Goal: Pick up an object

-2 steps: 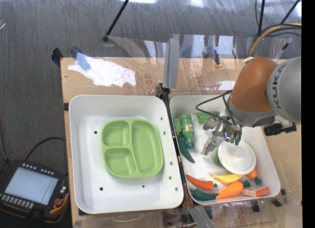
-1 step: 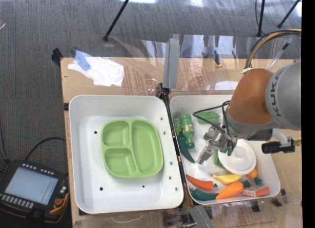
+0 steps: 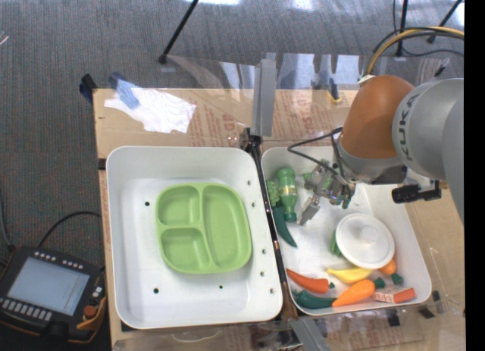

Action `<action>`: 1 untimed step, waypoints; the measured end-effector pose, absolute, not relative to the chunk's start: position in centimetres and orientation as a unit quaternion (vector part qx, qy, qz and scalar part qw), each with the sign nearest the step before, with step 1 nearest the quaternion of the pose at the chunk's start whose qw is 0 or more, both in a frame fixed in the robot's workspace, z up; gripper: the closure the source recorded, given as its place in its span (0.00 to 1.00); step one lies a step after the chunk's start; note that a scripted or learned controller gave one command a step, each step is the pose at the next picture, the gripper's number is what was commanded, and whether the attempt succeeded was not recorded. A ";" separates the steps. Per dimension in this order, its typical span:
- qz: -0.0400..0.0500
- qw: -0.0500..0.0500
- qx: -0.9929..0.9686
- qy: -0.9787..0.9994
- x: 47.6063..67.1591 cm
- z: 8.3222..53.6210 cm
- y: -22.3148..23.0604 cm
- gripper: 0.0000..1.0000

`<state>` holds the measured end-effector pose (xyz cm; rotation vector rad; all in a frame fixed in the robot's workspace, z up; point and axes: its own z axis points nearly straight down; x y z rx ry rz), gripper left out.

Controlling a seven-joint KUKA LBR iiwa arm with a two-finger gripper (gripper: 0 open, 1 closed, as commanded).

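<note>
My gripper (image 3: 321, 195) hangs low over the upper left part of the right bin (image 3: 419, 249), at the end of the grey arm with its orange band (image 3: 377, 118). Just left of it a green bottle (image 3: 286, 188) stands or leans by the bin's left wall, with a dark green vegetable (image 3: 285, 228) below it. A white round bowl (image 3: 364, 240) lies to the gripper's lower right. Along the bin's front edge lie a red-orange chili (image 3: 308, 280), a yellow banana (image 3: 347, 274) and an orange carrot (image 3: 354, 293). I see nothing held by the gripper.
The left bin (image 3: 115, 190) holds a green divided plate (image 3: 203, 228). A metal post (image 3: 263, 99) rises behind the gap between the bins. A white cloth (image 3: 155, 111) lies on the bench at the back left. A teach pendant (image 3: 45, 290) sits on the floor, lower left.
</note>
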<state>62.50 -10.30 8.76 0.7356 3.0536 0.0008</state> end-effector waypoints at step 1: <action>0.001 -0.001 0.237 0.972 49.9 8.7 -17.0 0.00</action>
